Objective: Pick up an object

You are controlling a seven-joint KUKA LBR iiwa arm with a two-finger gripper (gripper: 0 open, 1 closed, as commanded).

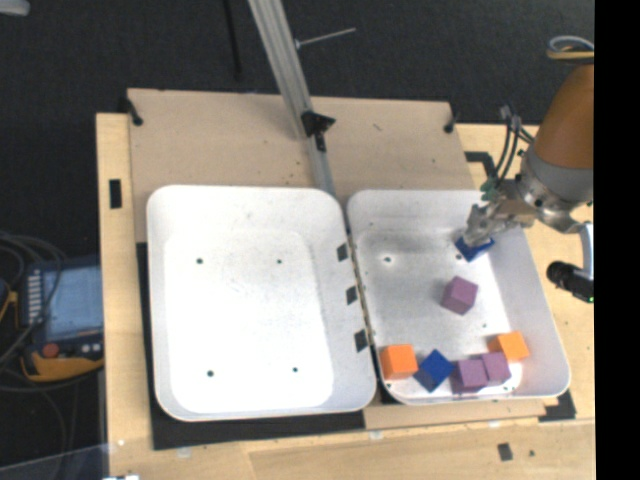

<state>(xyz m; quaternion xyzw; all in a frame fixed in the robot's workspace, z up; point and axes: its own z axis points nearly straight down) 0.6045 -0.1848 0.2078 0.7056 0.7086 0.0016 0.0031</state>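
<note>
Blocks lie bunched along the bottom edge of the right bin (530, 298), at the lower right of the frame: an orange block (398, 360), a blue block (435, 369), two purple blocks (481, 372) side by side, and a second orange block (513, 345) next to them. They look pushed to that low side, maybe because things slide there.

A bit higher, one purple cube (459, 295) sits alone in the middle of the bin, with room all round it, so it looks easy to grab.

Higher still, the gripper (481, 230) comes in from the right side of the frame and points down at a small blue block (474, 248). That block is right under the gripper tip, touching it or very close. I cannot tell if the gripper is wide, narrow, or holding it.

On the left, the other white bin (160, 268) sits on the counter (250, 133).
</note>
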